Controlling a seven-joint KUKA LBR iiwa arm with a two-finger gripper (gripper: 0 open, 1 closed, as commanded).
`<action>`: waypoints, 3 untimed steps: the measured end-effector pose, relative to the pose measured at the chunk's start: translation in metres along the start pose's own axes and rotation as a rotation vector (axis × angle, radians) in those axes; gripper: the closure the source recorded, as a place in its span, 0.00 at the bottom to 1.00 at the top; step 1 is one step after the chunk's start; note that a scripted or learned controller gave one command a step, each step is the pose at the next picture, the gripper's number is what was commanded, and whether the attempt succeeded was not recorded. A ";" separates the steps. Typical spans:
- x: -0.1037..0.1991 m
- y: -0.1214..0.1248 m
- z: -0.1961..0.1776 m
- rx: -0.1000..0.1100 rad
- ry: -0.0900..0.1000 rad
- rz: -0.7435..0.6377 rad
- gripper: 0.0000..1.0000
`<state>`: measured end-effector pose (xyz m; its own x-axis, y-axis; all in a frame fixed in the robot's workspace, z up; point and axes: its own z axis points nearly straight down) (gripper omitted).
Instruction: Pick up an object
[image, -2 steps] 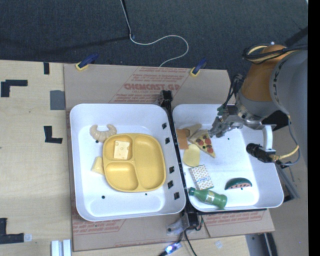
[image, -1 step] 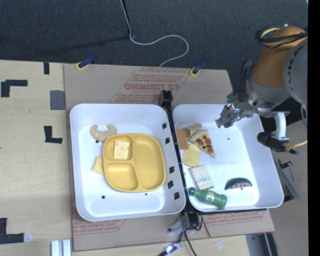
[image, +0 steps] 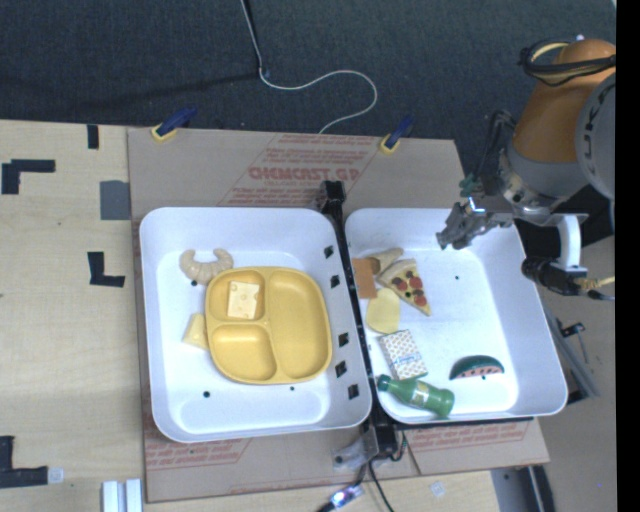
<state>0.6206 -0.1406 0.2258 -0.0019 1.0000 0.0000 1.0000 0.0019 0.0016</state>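
Observation:
My gripper (image: 455, 232) hangs over the far part of the right bin (image: 500, 310), above bare white floor, with nothing seen between its fingers. Just left of it lie a pizza slice (image: 405, 283) and a brown toast piece (image: 366, 277). Nearer the front are a pale yellow chip (image: 383, 314), a patterned white packet (image: 403, 352), a green bottle (image: 417, 394) on its side and a watermelon slice (image: 476, 369).
The left bin (image: 170, 330) holds a yellow divided plate (image: 268, 324) with a cheese square (image: 244, 299) in one section, a tan croissant shape (image: 204, 264) and a pale wedge (image: 195, 330). A black clip divider (image: 345, 300) runs between the bins.

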 end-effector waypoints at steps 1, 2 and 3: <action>0.037 -0.029 -0.002 0.004 0.001 -0.002 1.00; 0.053 -0.020 0.007 0.004 0.000 -0.001 1.00; 0.044 -0.022 0.003 0.003 0.000 0.001 1.00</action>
<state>0.5989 -0.0971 0.2230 -0.0012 1.0000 0.0000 1.0000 0.0012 -0.0011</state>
